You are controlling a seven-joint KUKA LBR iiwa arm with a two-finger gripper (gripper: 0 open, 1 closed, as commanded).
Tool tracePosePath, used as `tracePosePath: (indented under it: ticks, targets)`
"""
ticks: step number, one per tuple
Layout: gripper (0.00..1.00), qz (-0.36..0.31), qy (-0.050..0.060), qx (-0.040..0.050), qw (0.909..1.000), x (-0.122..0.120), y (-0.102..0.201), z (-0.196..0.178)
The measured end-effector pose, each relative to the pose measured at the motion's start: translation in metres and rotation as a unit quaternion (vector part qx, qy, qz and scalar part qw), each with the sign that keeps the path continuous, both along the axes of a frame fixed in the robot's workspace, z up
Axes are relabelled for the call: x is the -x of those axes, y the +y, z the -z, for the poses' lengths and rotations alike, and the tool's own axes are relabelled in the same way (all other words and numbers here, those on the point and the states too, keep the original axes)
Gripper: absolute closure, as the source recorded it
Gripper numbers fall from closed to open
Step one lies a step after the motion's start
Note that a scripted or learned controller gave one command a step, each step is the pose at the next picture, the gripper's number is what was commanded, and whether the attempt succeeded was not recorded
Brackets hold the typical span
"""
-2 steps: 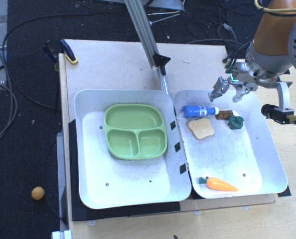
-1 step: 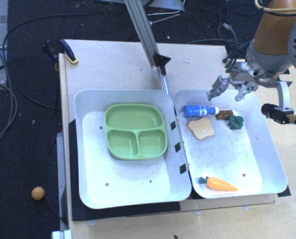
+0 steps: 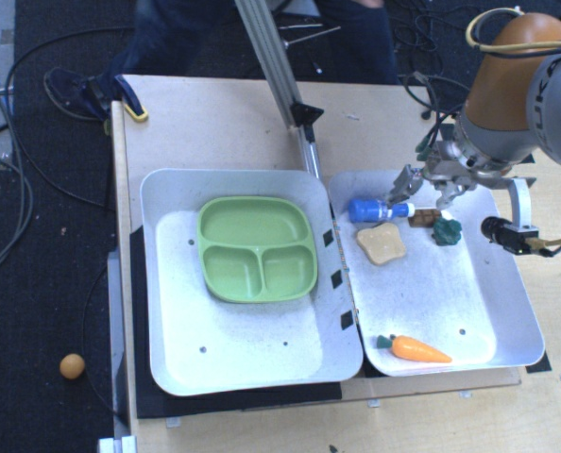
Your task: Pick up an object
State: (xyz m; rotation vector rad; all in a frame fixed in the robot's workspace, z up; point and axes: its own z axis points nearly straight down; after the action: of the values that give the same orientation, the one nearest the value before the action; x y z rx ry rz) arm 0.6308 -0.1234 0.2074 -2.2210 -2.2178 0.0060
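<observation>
- Camera view looks down at a slant on two white bins side by side: the left bin [image 3: 167, 347] fills the centre-left of the frame, the right bin [image 3: 493, 319] the centre-right.
- The arm [image 3: 517, 83], grey with an orange band, comes in from the upper right, and its gripper [image 3: 422, 189] hangs over the upper part of the right bin.
- Its two fingers [image 3: 401, 186] stand apart with nothing between them.
- A blue bottle [image 3: 373, 211] lies on its side just below the gripper's left finger; whether the tip touches it is hard to say from this angle.
- Beside the bottle, toward the right, sit a small brown piece [image 3: 422, 220] and a dark green object [image 3: 447, 231].
- A tan, bread-like piece [image 3: 382, 244] lies just below the bottle.
- An orange carrot [image 3: 417, 349] lies near the lower edge of the right bin, well apart from the gripper.
- A green divided plate [image 3: 259, 249] rests in the upper half of the left bin.
- An orange ball [image 3: 72, 366] lies on the dark floor at lower left.
</observation>
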Motion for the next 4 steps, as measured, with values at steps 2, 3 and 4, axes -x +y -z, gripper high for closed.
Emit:
tracePosePath:
  ticks: [2, 3, 4]
  targets:
    - [0.00, 0.000, -0.002, -0.0003, 1.0000, -0.001, 0.010, 0.111]
    - [1.00, -0.001, -0.005, 0.0006, 1.0000, -0.003, 0.010, 0.097]
    - [1.00, -0.002, -0.006, 0.0003, 1.0000, -0.014, 0.007, 0.037]
